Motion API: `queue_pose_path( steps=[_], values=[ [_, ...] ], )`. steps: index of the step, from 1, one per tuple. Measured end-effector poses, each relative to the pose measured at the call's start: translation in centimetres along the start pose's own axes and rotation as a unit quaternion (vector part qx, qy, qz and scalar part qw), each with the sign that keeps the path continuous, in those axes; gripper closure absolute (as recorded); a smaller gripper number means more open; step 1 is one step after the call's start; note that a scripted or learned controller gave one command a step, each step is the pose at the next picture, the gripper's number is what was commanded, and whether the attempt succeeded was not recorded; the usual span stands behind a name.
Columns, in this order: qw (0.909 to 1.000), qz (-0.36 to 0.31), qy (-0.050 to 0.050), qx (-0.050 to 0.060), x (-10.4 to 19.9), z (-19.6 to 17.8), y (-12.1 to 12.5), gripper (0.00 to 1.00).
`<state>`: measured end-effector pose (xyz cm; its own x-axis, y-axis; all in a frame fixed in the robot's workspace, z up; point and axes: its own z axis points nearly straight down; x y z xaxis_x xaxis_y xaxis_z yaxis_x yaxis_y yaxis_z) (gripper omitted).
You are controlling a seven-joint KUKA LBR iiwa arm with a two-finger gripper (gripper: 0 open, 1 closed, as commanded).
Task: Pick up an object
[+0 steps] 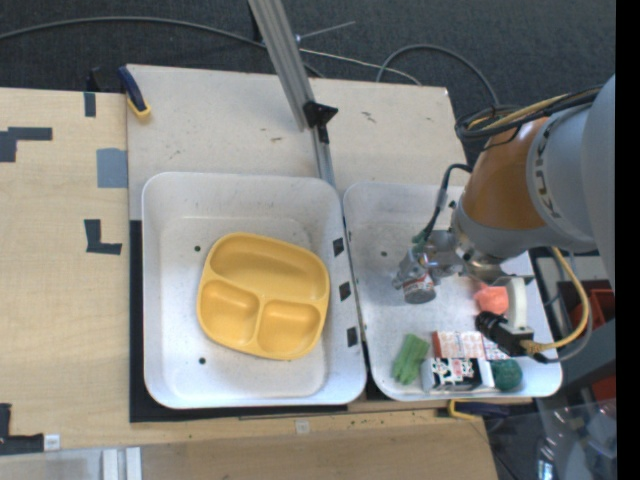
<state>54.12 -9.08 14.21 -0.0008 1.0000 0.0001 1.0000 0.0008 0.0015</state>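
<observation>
Green, pink and boxed objects [456, 360] lay unpicked along the right bin's [380, 223] near edge while the claw [420, 280] hovered low above bare floor, its grip impossible to tell.

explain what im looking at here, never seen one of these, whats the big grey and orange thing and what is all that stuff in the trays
The grey and orange thing is a robot arm, reaching in from the right. Its tip is a gripper, low over the right bin. The one camera sits above the bench, looking down at a slant. Two white bins lie side by side. The left bin holds a yellow divided plate. Along the right bin's near edge lie a green piece, a printed box, a dark green lump and a pink lump. I cannot tell whether the gripper holds anything.
</observation>
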Motion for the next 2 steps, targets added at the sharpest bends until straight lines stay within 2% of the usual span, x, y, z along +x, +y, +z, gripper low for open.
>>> queue_pose_path(
  steps=[2],
  values=[
    [1.0000, -0.001, -0.001, -0.002, -0.1, -11.5, -0.9, 1.00]
  ],
)
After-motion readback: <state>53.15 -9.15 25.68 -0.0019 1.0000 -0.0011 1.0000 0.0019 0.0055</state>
